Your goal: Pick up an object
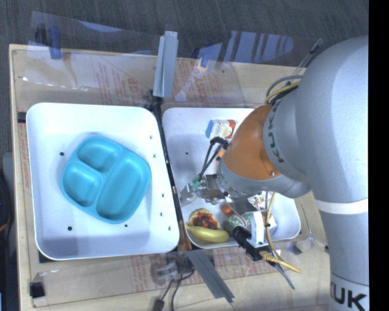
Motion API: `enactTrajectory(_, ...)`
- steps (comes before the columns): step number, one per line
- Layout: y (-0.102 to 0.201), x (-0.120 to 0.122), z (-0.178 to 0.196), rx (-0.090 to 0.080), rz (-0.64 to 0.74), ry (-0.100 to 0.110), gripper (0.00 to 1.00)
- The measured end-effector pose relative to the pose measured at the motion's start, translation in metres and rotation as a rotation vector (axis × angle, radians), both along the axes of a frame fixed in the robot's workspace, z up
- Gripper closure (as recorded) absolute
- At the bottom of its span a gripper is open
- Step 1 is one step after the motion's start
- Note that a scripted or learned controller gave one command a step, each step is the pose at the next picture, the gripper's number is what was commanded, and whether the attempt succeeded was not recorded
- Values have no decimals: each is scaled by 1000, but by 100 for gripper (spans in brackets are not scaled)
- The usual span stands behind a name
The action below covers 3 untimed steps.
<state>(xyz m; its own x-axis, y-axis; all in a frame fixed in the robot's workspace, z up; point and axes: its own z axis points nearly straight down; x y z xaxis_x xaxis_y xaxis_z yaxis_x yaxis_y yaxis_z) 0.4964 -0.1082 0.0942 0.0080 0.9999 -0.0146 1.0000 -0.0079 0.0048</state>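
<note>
The grey arm (324, 141) reaches in from the right and covers much of the right bin (181, 148); its orange band (249, 148) sits over the bin's middle. The gripper (211, 188) hangs low near the bin's front, and its state cannot be told here. Just beside it lie a banana (207, 234) and a dark red fruit piece (205, 219). A small carton (220, 129) rests toward the back. The left bin (45, 128) holds a blue divided tray (106, 178).
</note>
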Motion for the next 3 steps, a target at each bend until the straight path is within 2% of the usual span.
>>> enactTrajectory(1,3,29,0,-3,-3,1,0)
enactTrajectory(2,1,106,-1,9,11,2,0)
enactTrajectory(3,5,122,-1,0,4,8,0)
